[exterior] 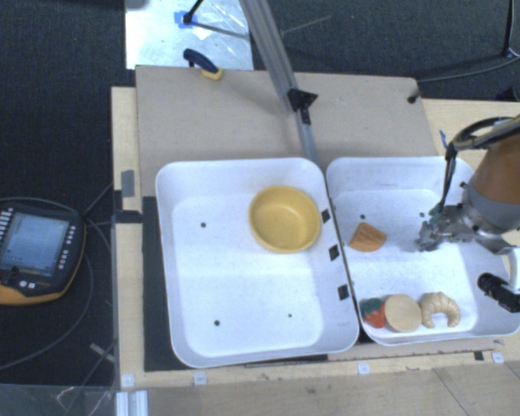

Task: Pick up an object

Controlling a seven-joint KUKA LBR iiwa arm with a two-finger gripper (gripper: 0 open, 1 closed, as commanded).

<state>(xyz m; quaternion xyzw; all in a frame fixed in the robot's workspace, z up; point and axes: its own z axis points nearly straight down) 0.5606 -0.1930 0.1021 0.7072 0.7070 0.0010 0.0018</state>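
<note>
Two shallow white plastic bins with rounded corners and slightly speckled floors sit side by side on a pale bench. The left bin (243,328) takes the middle of the frame; the right bin (390,185) lies toward the right edge. Black clips sit along the seam where their rims meet.

In the upper right part of the left bin stands a round yellow bowl (284,218), smooth and matte, its hollow facing up.

The right bin holds four small pieces. An orange wedge (367,237), flat-sided and pointed like a slice of cheese or bread, lies near its left wall. Along the lower edge, close together in a row, are a small red and green piece (373,312), a round tan disc like a biscuit (402,313) and a curved, ridged croissant (439,308) in pale golden brown.

The arm comes in from the right edge, its grey shell and orange band curved and glossy. Its gripper (430,235) is low over the right bin's floor, to the right of the orange wedge and apart from it, above the row of three pieces. Its metal tip is small and blurred; whether it is parted or closed cannot be told, and nothing is seen held in it.

At the left edge of the frame a grey and orange teach pendant (30,250) rests on dark carpet.
</note>
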